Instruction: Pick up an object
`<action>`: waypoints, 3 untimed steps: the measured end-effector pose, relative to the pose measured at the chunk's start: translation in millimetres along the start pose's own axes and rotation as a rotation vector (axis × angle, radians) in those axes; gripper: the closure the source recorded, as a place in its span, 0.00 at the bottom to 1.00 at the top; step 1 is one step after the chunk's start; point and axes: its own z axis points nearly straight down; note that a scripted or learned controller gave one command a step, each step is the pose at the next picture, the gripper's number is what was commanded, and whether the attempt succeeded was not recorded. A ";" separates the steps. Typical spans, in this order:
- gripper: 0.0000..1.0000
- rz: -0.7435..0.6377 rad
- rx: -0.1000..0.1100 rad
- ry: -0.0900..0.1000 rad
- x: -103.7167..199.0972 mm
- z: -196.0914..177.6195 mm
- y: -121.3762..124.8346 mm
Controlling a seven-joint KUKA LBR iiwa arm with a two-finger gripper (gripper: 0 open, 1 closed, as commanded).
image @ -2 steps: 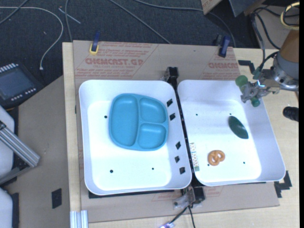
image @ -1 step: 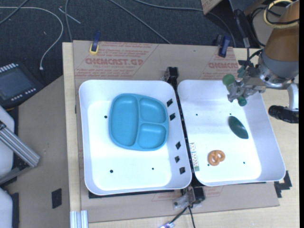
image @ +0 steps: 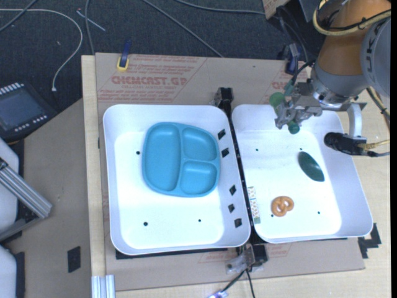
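Grey arm [image: 347, 48] reaches from the right, pincer [image: 291, 121] pointing down.

Overhead slanted view of a bench with two shallow white bins side by side. The left bin [image: 124, 222] holds a blue divided plate [image: 180, 159]. The right bin [image: 347, 210] holds a dark green leaf-shaped object [image: 311, 166] and, nearer the front, a small orange pretzel [image: 282, 206]. The gripper [image: 293, 120] hangs over the right bin's back edge, something green at its fingers.
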 end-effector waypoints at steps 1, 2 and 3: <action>1.00 0.000 -0.002 0.000 49.5 -12.3 7.8; 1.00 0.001 0.003 0.000 97.5 -5.3 9.0; 1.00 0.001 -0.001 0.000 144.3 -15.4 16.2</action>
